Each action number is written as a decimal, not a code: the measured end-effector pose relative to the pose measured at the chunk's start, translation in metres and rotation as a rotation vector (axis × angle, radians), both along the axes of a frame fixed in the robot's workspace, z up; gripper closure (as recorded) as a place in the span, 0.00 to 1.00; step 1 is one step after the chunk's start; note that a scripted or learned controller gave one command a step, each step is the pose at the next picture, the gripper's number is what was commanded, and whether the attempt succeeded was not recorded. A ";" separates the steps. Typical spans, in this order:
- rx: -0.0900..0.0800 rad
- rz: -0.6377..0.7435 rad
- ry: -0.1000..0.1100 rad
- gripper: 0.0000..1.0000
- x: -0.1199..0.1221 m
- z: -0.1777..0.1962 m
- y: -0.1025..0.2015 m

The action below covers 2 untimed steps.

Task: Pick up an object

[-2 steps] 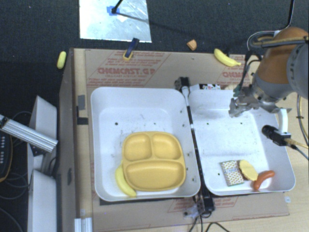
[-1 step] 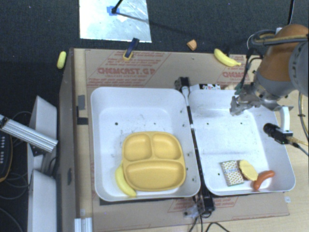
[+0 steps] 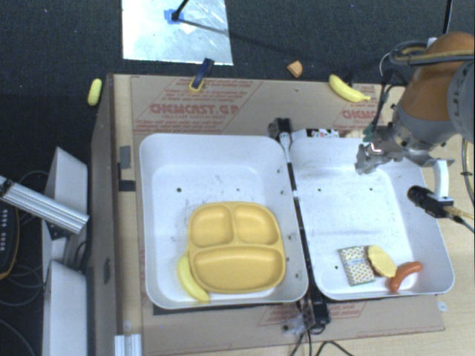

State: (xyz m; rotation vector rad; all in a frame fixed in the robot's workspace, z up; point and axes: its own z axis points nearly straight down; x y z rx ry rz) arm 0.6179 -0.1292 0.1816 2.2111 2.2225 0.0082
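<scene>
Over right bin's [image 3: 326, 199] far corner, hand [image 3: 369, 159] hovers, grip state unclear. Best: travel to near corner, descend squarely on sausage [image 3: 405, 275], clear of cracker [image 3: 357, 265].

Two shallow white bins sit side by side on the desk [image 3: 223, 99]. In the left bin [image 3: 167, 169], a yellow three-compartment plastic tray [image 3: 236, 247] lies toward the near edge, with a yellow toy banana [image 3: 190, 279] touching its left near corner. In the right bin [image 3: 349, 199], a patterned square packet [image 3: 357, 265], a pale yellow slice [image 3: 381, 261] and an orange toy sausage [image 3: 404, 275] cluster at the near right corner, packet leftmost, sausage rightmost. Another yellow toy banana [image 3: 346, 89] lies on the desk behind the right bin.
</scene>
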 end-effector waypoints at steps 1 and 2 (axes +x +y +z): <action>0.000 0.002 -0.003 1.00 0.001 0.011 0.000; 0.002 -0.001 0.007 1.00 -0.009 0.003 0.099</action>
